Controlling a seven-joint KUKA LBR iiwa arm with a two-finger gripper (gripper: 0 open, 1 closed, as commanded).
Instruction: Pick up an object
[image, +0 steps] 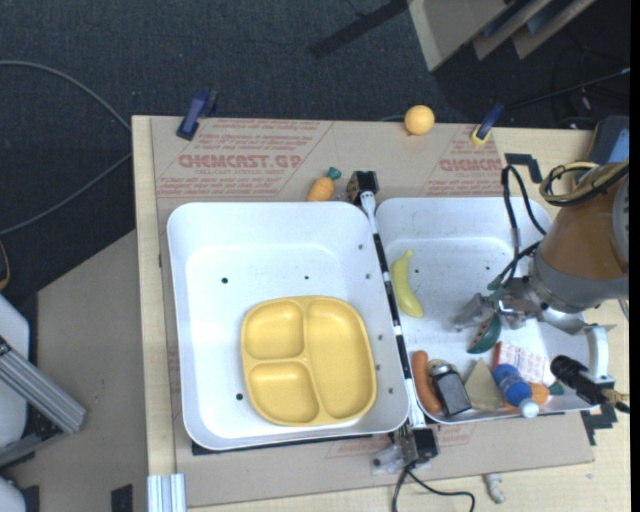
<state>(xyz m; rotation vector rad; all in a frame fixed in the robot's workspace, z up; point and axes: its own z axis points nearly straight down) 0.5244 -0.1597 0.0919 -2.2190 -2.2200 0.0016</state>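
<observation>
The right bin (450, 225) holds a yellow banana (404, 284), an orange-red sausage (424, 380), a grey-black block (452, 390), a blue bottle (515, 385) and a red-and-white packet (522, 358). My gripper (478, 328) hangs low over the middle of this bin, right of the banana, pointing down and left. Its two fingers stand apart, open, with nothing held between them. A small green thing (488, 336) lies right at the lower fingertip, partly hidden. The arm (585, 250) covers the bin's right side.
The left bin (200, 260) carries a yellow divided plate (308, 358). On the board behind the bins lie an orange ball (420, 120) and a small orange toy (322, 188). Blue clamps (196, 115) grip the board's far edge. Cables loop beside the arm.
</observation>
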